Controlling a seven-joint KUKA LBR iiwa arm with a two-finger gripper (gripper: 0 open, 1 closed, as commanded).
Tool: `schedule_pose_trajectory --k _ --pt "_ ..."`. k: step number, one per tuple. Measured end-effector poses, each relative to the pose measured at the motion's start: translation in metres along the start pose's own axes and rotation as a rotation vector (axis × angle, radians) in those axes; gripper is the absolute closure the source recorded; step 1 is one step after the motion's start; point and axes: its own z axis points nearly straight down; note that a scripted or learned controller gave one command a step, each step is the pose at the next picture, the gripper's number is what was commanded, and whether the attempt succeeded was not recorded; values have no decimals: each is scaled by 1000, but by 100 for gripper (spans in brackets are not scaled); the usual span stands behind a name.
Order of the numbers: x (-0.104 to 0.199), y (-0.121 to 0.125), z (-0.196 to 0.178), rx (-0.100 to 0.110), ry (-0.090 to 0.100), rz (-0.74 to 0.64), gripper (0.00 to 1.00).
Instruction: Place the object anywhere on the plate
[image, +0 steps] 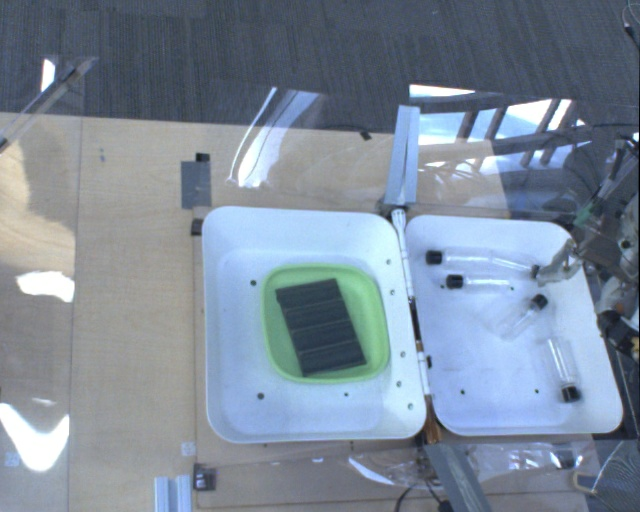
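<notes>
A square lime-green plate (325, 325) lies in the left white bin (230, 400). On the plate, a dark grey ribbed rectangular block (320, 327) lies flat, slightly turned. My gripper (558, 264) hangs over the far right edge of the right bin (500, 410), reaching in from the right, well away from the plate. It is near the black cap of a clear vial (526, 314).
Several clear vials with black caps are scattered in the right bin: two near its back left (478, 263) (482, 284) and one at the front right (562, 366). A metal bracket (403, 155) stands behind the seam between the bins. Cables and arm parts crowd the right edge.
</notes>
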Motion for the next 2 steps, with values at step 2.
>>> schedule_pose_trajectory --k 2 --pt "0 5 -33 -3 1 36 0"
